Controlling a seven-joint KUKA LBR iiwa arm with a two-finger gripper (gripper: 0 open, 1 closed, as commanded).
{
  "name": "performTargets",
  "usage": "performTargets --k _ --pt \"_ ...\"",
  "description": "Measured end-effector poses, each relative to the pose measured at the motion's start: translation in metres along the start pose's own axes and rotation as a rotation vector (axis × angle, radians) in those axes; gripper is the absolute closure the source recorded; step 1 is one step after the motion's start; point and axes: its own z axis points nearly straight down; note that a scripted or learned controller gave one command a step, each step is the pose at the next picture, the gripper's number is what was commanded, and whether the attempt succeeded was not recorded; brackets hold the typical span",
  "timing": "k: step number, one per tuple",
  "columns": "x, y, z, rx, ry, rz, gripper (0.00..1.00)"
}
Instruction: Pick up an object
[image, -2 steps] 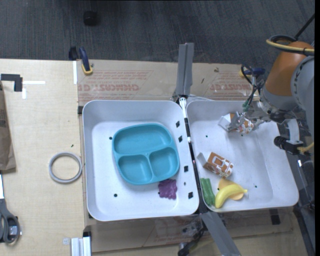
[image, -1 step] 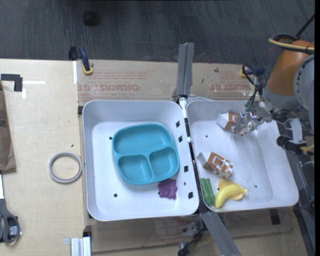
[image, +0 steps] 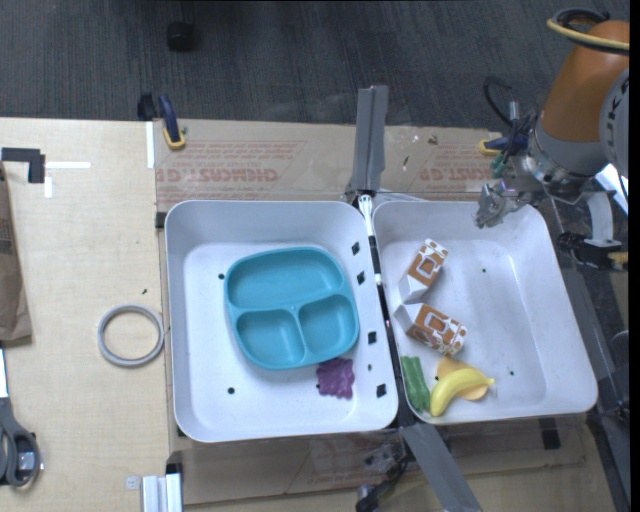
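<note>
The gripper (image: 492, 207) hangs over the far rim of the right bin (image: 520, 300), at about one o'clock from that bin's middle, and from here I cannot tell how it is set; nothing is visibly caught in it. The grey arm (image: 585, 100) with its orange band rises behind it toward the upper right. Inside the right bin, toward seven o'clock from the gripper, an orange-and-white patterned box (image: 425, 264) stands tilted near the left wall, and a second box of the same pattern (image: 436, 329) lies just below it. Further toward six o'clock a banana (image: 458, 386) rests near the front wall, touching a green vegetable (image: 414, 383) on its left. The left bin (image: 200, 300) sits side by side with the right one and holds a blue divided plate (image: 291, 307), with a purple bunch of grapes (image: 336, 378) just at the plate's five o'clock edge. On the bench, well off toward nine o'clock, lies a grey ring (image: 131, 334), and scissors (image: 17, 450) lie at the lower left corner.
</note>
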Motion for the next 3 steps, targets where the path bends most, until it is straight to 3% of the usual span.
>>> performTargets --k 1,2,3 --pt "0.0 0.0 0.0 0.0 0.0 0.0 0.0" --pt "0.088 -0.026 -0.004 0.002 0.001 0.045 0.0" --pt "0.121 -0.079 -0.001 0.003 0.001 -0.047 0.0"
